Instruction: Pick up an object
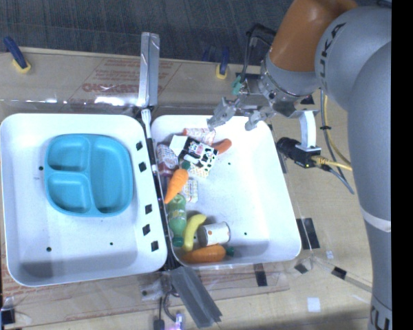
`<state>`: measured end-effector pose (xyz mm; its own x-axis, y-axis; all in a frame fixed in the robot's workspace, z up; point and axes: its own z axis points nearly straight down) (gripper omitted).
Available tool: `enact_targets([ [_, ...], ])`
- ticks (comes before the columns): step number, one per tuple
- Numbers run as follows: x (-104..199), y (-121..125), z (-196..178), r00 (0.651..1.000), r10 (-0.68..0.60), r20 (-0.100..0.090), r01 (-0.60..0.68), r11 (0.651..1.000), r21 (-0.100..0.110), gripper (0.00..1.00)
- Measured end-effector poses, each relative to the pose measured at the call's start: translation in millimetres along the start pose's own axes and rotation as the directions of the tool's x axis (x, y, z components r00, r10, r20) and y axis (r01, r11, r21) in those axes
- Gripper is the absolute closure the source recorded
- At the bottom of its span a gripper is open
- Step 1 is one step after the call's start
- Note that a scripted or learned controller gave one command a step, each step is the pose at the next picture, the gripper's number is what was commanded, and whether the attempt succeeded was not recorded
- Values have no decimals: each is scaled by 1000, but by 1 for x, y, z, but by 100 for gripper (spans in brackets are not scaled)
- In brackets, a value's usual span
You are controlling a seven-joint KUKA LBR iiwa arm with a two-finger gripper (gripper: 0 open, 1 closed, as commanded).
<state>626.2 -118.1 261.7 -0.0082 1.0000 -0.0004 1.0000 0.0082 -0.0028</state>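
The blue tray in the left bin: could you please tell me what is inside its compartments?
Nothing lies in the blue tray: its three compartments show bare blue plastic. It sits alone in the left bin. What is beneath it is covered.

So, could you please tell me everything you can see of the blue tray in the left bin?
The blue tray is a light blue, plastic-looking dish with rounded corners, divided by raised ribs into three compartments: two smaller ones on the left and one long one on the right. It lies flat, open side up, on the floor of the left bin, towards its far left.
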Motion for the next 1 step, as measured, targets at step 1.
enact_targets([
  [1,21,-12,142,1000,22,0,-22,1000,-3,0],
])
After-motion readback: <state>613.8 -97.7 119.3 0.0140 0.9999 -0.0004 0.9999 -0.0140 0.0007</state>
